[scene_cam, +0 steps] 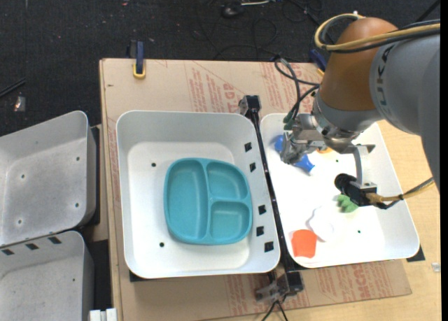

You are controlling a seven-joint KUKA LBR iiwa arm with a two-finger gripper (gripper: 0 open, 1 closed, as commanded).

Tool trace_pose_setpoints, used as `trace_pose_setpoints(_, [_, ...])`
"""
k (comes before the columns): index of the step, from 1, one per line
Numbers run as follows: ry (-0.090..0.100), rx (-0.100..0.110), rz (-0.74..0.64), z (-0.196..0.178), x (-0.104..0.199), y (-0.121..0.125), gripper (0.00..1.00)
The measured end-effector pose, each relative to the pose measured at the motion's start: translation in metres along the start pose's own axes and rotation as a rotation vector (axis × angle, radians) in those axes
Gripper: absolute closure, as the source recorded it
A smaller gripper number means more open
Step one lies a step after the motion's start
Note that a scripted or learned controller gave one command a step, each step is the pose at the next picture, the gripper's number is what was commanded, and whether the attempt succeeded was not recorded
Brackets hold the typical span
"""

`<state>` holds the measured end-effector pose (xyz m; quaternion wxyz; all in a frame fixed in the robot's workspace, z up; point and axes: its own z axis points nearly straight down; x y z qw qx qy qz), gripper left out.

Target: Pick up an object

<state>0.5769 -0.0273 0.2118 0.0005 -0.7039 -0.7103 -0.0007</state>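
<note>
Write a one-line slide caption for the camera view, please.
KUKA arm's gripper lowered over a blue object in the right bin; teal tray alone in left bin.

The single camera was fixed above the bench (189, 78) and looked down at a slant, far enough back to take in both white bins. The arm (392, 68) reached in from the right edge, its gripper (297, 146) over the right bin (392, 232); the left bin (140, 194) lay beside it.
</note>
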Motion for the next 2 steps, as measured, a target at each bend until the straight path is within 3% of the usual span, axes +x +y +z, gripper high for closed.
trace_pose_setpoints(2, [-0.001, -0.001, 0.001, -0.005, 0.096, 0.026, 1.0])
